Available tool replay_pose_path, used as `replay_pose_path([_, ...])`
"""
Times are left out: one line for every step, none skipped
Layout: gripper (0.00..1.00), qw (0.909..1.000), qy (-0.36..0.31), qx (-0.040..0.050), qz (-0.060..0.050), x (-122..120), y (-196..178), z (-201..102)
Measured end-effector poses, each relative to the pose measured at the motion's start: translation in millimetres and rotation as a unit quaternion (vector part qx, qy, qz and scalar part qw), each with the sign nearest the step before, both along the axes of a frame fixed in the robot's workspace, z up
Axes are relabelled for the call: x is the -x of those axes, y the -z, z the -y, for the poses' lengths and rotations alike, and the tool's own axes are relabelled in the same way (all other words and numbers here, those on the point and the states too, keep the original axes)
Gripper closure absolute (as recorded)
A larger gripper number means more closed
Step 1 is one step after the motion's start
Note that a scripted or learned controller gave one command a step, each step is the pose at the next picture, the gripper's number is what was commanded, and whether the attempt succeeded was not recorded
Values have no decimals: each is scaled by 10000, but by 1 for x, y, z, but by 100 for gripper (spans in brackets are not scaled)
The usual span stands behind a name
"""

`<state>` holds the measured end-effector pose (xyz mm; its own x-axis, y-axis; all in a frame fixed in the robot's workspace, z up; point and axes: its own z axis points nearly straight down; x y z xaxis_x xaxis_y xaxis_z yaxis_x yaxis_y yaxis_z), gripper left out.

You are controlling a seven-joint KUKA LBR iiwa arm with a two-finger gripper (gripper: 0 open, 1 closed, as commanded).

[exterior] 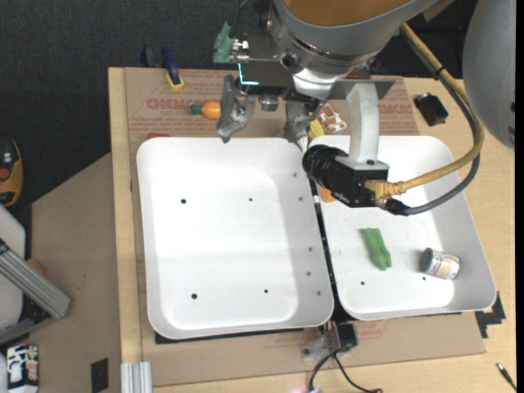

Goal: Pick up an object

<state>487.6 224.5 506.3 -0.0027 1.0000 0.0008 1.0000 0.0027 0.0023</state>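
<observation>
Your gripper (264, 125) hangs over the back rim of the left bin (164, 219), fingers spread, pinching nothing. Green block (377, 247) and small jar (440, 264) sit in the right bin (467, 289).

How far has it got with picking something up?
Nothing looks picked up yet. The tool hangs over the back rim between the two bins, with nothing visible between its fingers. The green block and the small can lie in the right bin, so the grasp itself is left to do.

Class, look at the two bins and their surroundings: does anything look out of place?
Yes. A small orange object lies on the cardboard behind the left bin, outside both bins, near the claw.
</observation>
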Motion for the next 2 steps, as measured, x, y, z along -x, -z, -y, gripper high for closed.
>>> replay_pose_path([100,10000,-7,-9,21,0,-11,-1])
replay_pose_path([0,10000,-7,-5,14,0,-10,-1])
